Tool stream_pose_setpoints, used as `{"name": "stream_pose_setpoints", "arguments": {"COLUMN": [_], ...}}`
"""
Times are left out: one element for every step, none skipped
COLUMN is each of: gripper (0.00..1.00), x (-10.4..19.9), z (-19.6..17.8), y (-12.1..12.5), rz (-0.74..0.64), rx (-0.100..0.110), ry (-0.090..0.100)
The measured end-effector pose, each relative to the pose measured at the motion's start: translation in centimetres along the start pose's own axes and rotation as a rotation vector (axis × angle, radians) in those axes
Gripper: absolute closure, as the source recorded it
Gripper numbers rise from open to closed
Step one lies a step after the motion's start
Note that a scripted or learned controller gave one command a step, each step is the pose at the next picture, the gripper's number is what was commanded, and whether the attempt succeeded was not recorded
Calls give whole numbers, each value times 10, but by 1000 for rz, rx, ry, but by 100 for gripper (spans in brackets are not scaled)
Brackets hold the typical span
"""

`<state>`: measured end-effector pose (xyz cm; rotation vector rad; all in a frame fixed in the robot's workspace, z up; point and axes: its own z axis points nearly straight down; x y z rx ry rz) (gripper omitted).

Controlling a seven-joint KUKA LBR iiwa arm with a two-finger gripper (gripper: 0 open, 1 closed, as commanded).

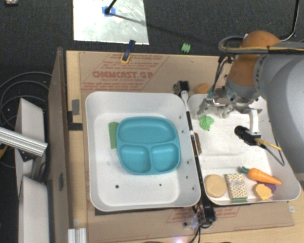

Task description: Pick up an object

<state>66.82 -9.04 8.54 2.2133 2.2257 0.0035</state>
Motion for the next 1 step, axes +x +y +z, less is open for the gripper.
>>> {"name": "stream_pose_setpoints", "arguments": {"gripper": [100], "x": [0], "z": [-11], "y": [1], "rz": [-3], "rx": [-3], "ry": [-2]}}
